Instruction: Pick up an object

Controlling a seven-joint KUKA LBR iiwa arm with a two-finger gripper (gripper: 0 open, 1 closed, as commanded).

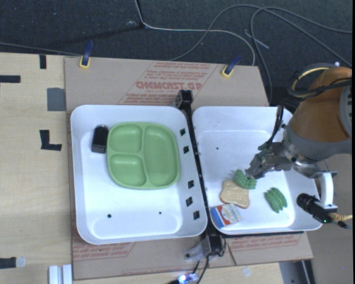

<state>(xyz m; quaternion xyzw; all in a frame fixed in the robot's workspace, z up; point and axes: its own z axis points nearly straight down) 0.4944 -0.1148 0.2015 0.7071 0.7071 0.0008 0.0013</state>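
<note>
Green toy [245,179] lay at centre-left of the right bin [236,123], above the bread piece [234,194], with the gripper [255,169] lowered onto it, finger state impossible to tell; grasp step apparently in hand, next needing a firm pinch, then lift.

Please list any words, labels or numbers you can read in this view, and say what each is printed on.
"CHEMCAST GP": red print on the brown cardboard sheet under the two bins, running at a slant above the left bin.
Smaller red lines beneath it on the same sheet: too blurred to read.
Red, white and blue packet at the right bin's front edge: print too small to read.
</note>
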